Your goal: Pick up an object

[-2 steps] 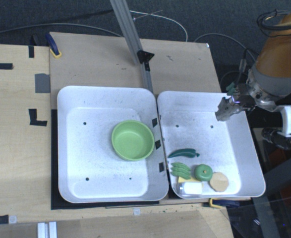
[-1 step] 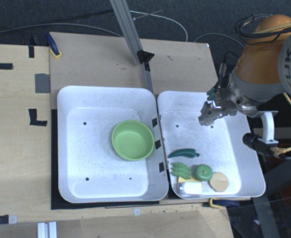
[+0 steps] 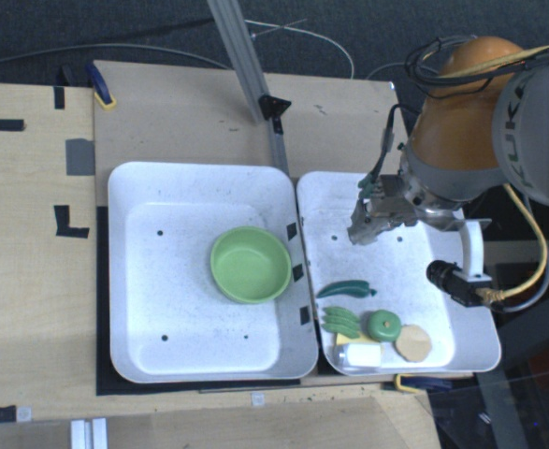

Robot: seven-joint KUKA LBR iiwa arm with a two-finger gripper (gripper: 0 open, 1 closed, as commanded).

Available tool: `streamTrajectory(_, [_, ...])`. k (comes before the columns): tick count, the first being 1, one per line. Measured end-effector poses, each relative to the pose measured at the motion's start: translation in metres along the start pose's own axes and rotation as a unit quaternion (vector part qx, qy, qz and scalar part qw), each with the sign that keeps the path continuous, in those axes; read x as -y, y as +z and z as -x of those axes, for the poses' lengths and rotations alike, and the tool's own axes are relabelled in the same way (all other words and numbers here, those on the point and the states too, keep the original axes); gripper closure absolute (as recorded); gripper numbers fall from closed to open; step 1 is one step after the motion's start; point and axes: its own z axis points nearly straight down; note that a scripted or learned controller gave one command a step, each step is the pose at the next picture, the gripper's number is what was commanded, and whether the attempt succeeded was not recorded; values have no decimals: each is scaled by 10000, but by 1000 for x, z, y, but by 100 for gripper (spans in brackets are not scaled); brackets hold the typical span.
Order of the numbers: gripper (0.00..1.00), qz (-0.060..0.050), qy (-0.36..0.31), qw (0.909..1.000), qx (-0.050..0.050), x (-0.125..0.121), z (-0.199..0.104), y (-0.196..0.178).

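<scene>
My gripper (image 3: pixel 361 233) hangs over the upper middle of the right bin (image 3: pixel 323 204), pointing down toward the bin floor, with nothing visible between its fingers. Below it, near the bin's front, lie a dark green pepper-like piece (image 3: pixel 347 290), a light green ridged piece (image 3: pixel 342 322), a round green piece (image 3: pixel 382 325), a tan disc (image 3: pixel 412 343) and a pale yellow-white block (image 3: pixel 360 354). The gripper stands well above and behind this cluster, apart from all of it. A green bowl (image 3: pixel 250 265) sits in the left bin (image 3: pixel 143 251).
A grey pole (image 3: pixel 241 45) slants in from the top to the gap between the bins. Cables and a black fitting (image 3: pixel 452 283) hang off the arm at the right bin's right side. The wooden bench (image 3: pixel 31 251) extends to the left.
</scene>
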Motion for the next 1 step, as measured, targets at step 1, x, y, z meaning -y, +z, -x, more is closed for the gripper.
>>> streamTrajectory(1, [100,-6,-7,10000,-1,4,-52,21])
